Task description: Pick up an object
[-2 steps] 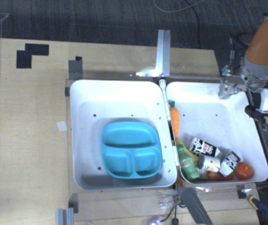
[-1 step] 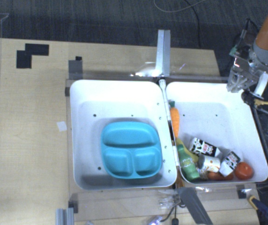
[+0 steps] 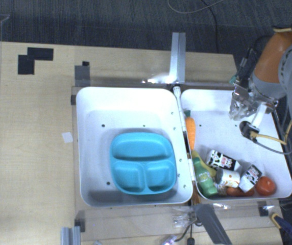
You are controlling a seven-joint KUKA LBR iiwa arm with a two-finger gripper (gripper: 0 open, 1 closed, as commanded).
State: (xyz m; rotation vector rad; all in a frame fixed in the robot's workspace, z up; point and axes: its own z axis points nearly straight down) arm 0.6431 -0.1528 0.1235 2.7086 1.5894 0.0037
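Observation:
My gripper [image 3: 239, 107] hangs over the upper right part of the right bin [image 3: 212, 103], its fingers pointing down with nothing visible between them. Objects lie along the right bin's left and lower sides: an orange carrot [image 3: 190, 130], a green bottle [image 3: 204, 176], a black-and-white carton [image 3: 222, 161], a small white can [image 3: 230, 177], another black-and-white pack [image 3: 251, 176] and a red tomato [image 3: 265, 186]. All of them sit well below and left of the gripper.
The left bin [image 3: 92, 116] holds a blue divided tray [image 3: 143, 162]. A metal post [image 3: 178, 57] rises behind the bins where they meet. A black cable with a yellow end [image 3: 261, 136] trails from the wrist over the right bin.

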